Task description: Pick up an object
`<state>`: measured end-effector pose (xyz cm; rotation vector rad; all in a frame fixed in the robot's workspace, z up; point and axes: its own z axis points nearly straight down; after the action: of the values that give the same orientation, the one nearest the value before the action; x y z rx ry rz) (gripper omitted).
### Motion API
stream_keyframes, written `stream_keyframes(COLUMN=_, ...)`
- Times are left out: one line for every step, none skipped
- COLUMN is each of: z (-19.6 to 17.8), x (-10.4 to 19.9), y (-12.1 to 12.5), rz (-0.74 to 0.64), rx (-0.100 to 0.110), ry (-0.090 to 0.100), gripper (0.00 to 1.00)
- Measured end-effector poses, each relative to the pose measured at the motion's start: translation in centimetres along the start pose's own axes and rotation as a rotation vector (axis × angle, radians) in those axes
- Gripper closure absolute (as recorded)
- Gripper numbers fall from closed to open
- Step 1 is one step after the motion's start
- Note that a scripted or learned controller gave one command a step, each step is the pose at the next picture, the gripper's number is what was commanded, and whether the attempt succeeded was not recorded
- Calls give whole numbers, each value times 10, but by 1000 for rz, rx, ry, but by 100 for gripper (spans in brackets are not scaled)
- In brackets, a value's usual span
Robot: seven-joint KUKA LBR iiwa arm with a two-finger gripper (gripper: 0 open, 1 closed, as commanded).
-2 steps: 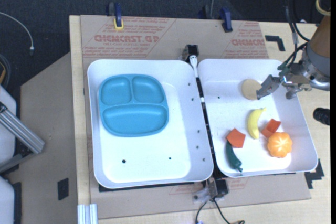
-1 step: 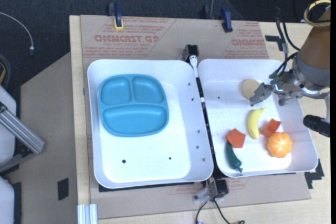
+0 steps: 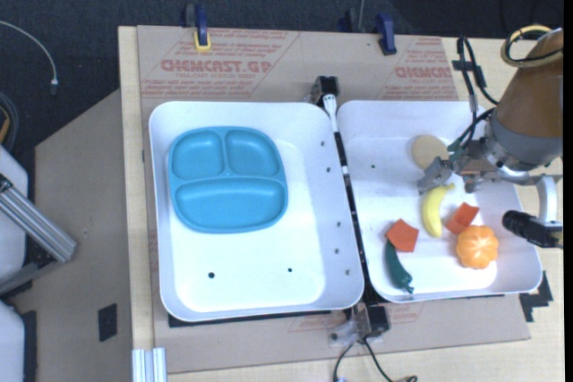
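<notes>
On the worktop (image 3: 134,192), the left bin (image 3: 269,282) holds a blue divided plate (image 3: 229,179). In the right bin (image 3: 376,139) lie a green pepper (image 3: 397,268), red block (image 3: 403,235), banana (image 3: 434,210) and orange (image 3: 476,247). The hand (image 3: 455,174) hangs spread wide, just above the banana's far end, gripping nothing. No pick looks done; closing and lifting remain.

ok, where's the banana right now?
In the camera view, the banana lies in the right bin, just below the gripper, with the orange to its lower right.
</notes>
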<state>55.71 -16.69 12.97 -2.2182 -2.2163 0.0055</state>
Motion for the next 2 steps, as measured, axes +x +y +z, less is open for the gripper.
stream_keyframes(z=48, x=1, y=-1, rz=0, rx=-1, ry=0, gripper=0)
stream_keyframes(z=35, x=0, y=1, rz=0, rx=-8, ry=-2, gripper=100)
